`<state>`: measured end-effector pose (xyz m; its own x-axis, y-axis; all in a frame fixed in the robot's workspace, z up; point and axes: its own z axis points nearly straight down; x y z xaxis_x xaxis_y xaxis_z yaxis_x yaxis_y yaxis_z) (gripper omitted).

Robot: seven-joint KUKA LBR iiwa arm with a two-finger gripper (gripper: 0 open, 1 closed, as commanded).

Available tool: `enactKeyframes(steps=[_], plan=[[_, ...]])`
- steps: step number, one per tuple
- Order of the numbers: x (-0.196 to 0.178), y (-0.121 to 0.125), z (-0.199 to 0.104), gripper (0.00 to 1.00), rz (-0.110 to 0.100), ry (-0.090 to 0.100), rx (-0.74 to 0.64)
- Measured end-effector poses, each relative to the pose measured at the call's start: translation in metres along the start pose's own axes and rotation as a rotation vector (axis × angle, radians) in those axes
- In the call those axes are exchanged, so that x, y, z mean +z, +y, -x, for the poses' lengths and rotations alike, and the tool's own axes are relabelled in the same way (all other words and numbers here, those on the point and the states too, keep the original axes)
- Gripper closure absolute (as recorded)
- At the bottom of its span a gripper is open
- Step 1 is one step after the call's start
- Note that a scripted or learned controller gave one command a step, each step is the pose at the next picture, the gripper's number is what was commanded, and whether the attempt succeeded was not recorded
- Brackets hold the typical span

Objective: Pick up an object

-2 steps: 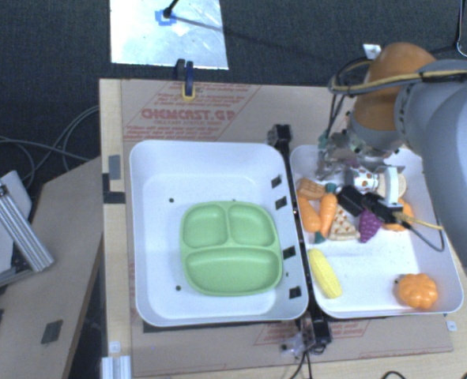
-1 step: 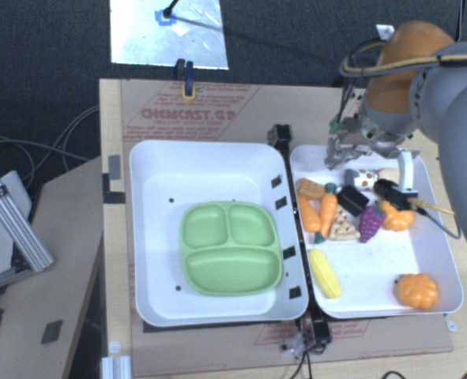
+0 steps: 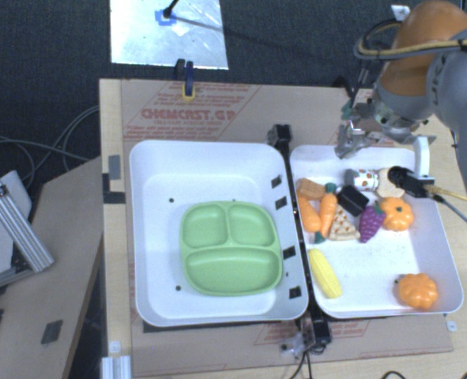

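While the arm leans in from the upper right of the frame, its gripper [image 3: 350, 144] hangs over the top edge of the right bin [image 3: 434, 251], and there's nothing between those fingers; they look parted, pointing down at bare white floor. All the candidates sit just below it in the frame: a carrot [image 3: 325, 211] lying against a wedge of pizza [image 3: 343, 224], purple grapes [image 3: 371, 221] touching a small orange pumpkin [image 3: 397, 214], and a black block [image 3: 352, 199] in the thick of the cluster. That crowding matters, I'd say, because fingers dropping into the pile would likely nudge neighbours rather than close cleanly. Better prospects sit apart: the corn cob [image 3: 325, 272] lies alone along the bin's left wall at lower centre, and a second orange fruit [image 3: 418, 290] sits by itself near the lower right corner. Over in the left bin [image 3: 158, 196], the green divided plate [image 3: 232, 246] lies flat in the middle. The gripper's spot above the cluster's upper edge suggests an approach not yet committed; no grasp made so far.
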<state>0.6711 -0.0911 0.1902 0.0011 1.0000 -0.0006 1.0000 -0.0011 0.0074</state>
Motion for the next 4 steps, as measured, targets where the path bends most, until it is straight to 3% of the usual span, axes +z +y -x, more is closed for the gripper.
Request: enactKeyframes(steps=[1,4], plan=[[-0.037,0.002,0.000,1.00,-0.001,0.000,-0.005],[-0.044,-0.054,-0.148,1.00,-0.008,0.004,-0.011]])
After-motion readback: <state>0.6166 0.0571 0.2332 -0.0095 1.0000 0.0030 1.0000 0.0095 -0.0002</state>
